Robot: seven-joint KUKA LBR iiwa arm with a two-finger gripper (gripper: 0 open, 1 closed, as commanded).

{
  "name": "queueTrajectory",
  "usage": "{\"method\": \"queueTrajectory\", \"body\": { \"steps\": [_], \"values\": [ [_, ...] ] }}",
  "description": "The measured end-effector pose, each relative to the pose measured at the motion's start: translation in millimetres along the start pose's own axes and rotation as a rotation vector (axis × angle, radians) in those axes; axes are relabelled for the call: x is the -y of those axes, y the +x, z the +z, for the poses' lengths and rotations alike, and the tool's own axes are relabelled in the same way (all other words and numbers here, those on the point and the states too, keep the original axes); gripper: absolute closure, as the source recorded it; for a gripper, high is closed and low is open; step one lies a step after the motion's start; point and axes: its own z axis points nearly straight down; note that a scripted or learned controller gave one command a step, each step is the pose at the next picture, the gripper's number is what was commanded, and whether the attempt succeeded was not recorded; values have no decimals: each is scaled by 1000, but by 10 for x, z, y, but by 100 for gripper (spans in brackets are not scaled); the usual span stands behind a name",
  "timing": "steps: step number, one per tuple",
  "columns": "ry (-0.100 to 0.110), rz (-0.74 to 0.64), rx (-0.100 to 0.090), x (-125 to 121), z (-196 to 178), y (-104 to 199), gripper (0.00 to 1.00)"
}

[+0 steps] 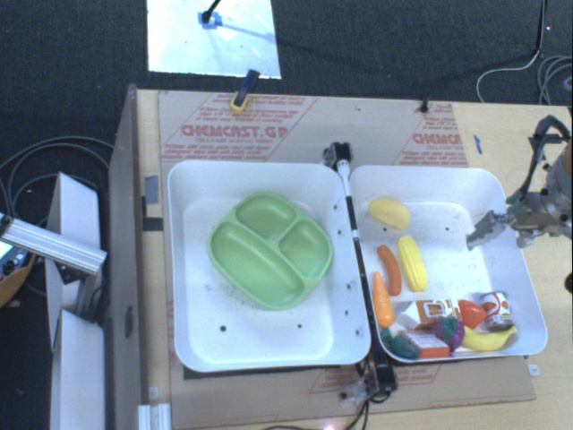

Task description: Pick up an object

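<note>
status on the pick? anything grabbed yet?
Done: nothing lifted that the view shows. The lemon, corn, sausage, carrot and banana all lie in the right bin; the green plate sits in the left bin.
In hand: the gripper is over the right bin's right edge, with no object between its fingers.
Left: descend, grasp, lift.

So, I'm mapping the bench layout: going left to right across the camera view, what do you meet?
Green divided plastic plate in the left white bin → black divider strip between the bins → orange toy carrot → yellow toy corn cob → grey gripper over the right bin's edge.
</note>
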Motion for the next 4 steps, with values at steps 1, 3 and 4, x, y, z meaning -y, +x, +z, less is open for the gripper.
{"method": "queueTrajectory", "body": {
  "steps": [1, 3, 4],
  "values": [
    [3, -7, -3, -408, 885, 635, 0],
    [3, -2, -2, -277, 1623, 959, 0],
    [0, 0, -1, -289, 1507, 946, 100]
  ]
}}
